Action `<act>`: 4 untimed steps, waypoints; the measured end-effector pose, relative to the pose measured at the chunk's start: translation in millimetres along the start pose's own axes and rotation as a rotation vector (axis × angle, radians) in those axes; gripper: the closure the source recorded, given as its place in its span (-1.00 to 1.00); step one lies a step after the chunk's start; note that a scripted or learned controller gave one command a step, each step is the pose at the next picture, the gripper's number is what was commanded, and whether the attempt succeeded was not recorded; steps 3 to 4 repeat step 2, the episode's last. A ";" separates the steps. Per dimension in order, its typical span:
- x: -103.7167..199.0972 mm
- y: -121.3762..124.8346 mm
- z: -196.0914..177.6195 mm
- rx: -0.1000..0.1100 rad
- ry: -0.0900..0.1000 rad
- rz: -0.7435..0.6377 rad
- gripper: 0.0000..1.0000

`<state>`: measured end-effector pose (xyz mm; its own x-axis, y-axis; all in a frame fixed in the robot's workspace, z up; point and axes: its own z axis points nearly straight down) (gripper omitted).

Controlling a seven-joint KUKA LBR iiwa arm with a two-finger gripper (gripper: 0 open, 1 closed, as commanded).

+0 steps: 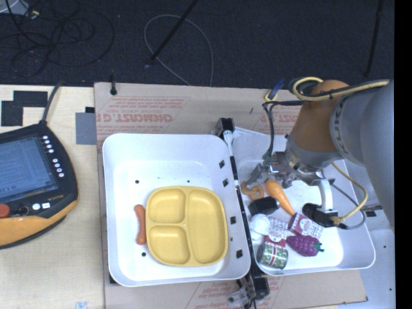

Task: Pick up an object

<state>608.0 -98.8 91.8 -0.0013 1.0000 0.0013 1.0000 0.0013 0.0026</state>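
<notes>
My gripper hangs low over the back left part of the right bin, under the grey and orange wrist. Just below it an orange carrot lies at a slant, its upper end right at the gripper. An orange curled piece sits to the gripper's left by the bin wall. A small black object lies beside the carrot. In front of these are a white ball, a green can, a red and white packet and purple grapes.
The left bin holds a yellow divided plate with a red-orange sausage to its left. A control pendant lies on the bench at the far left. Cables hang around the wrist.
</notes>
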 end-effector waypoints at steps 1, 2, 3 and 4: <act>0.0 -12.3 -0.8 -0.009 -0.002 0.003 -1.00; -0.6 -11.4 -12.6 -0.008 0.002 0.008 1.00; -0.6 -11.4 -12.6 -0.008 0.002 0.008 1.00; -0.6 -11.4 -12.6 -0.008 0.002 0.008 1.00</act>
